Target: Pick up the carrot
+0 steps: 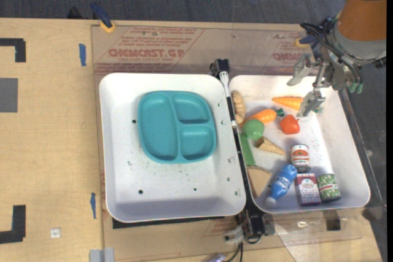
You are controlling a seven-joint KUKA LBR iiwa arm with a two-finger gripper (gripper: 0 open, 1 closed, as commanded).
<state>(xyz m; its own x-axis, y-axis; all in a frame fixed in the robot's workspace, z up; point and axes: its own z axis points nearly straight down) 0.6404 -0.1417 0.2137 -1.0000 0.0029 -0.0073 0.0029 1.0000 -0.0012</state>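
The grey arm with its orange band point(363, 15) reaches in over the upper right corner of the right-hand shallow white bin point(353, 150). Its two-finger gripper point(312, 98) hangs over that bin's upper part, metal fingers pointing down and apart, with nothing seen between them. One fingertip stands just beside the right end of the carrot.

The carrot point(287, 103), a slim orange tapered piece, lies flat in the upper part of the right-hand bin, roughly level across the frame, free of the gripper.

Other contents, placed relative to the carrot:
- Just below and to its left, an orange pepper-like toy with a dark green stem point(266, 115).
- Below it, a red-orange rounded toy vegetable point(289, 125).
- Lower left, a green round toy fruit point(253, 129), with a long green strip point(247, 149) running down from it.
- Left, against the bin's wall, a pale tan elongated piece point(238, 105).
- Below, a tan cone-shaped piece point(269, 145).
- Well below, a small red-and-white can point(300, 156), a blue plastic bottle with white cap point(282, 183), a dark red box point(306, 188) and a green-labelled tin point(328, 187), the last three near the bin's lower edge.

The left-hand shallow white bin point(123, 187) holds a teal plastic divided plate point(177, 126), well apart from the carrot. Both bins rest on the bench point(49, 132), over a printed cardboard sheet point(153, 46).
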